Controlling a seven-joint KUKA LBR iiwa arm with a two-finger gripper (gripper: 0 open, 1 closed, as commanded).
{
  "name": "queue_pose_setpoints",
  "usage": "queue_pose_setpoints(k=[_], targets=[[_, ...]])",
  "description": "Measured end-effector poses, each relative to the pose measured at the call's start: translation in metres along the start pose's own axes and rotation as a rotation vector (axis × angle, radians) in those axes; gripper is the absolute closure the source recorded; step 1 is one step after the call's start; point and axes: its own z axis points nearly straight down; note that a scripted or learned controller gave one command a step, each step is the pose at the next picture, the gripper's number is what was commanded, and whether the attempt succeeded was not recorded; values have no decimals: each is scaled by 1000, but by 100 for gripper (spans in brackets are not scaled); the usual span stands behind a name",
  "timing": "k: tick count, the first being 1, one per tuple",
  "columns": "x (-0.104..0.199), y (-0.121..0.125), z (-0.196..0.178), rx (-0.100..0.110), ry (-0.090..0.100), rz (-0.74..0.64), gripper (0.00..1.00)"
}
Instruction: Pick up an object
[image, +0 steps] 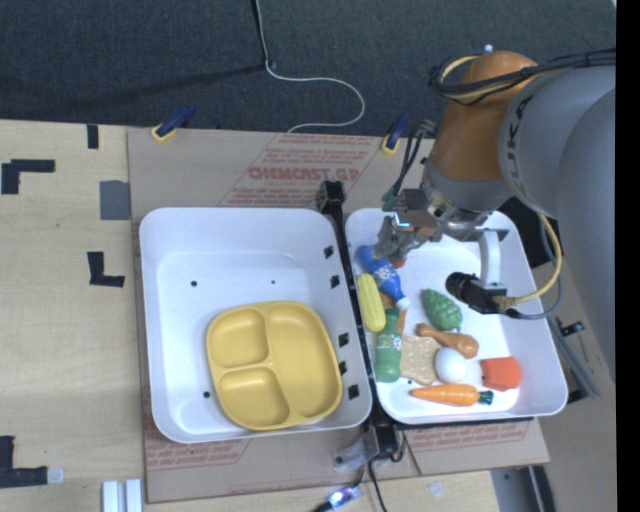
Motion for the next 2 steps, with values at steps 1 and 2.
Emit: queue_pose_setpoints(k=[1,2], targets=[[7,1,0,-2,1,0,100],[-3,-2,-3,-2,1,0,100]])
